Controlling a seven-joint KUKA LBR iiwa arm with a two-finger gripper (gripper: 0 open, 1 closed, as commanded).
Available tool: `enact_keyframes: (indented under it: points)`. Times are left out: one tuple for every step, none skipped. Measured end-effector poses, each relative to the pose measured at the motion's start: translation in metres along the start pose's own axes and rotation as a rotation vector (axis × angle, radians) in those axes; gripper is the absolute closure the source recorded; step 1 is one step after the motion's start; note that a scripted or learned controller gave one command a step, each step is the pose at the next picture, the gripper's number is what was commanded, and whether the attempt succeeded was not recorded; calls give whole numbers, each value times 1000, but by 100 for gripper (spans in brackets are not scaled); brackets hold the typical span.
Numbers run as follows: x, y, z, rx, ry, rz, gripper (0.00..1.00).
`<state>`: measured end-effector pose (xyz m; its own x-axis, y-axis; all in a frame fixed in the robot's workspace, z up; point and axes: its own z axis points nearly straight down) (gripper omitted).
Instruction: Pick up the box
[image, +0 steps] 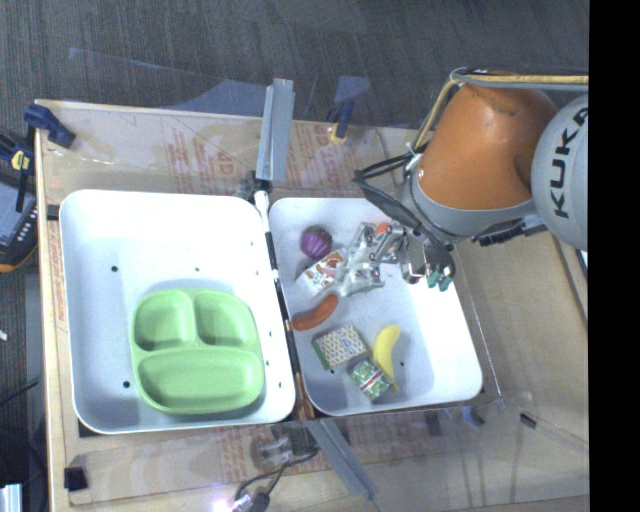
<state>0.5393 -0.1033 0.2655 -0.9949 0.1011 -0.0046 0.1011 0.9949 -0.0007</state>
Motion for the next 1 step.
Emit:
enact_keyframes:
  points:
    - [-2, 16, -46, 0, 0, -342, 100]
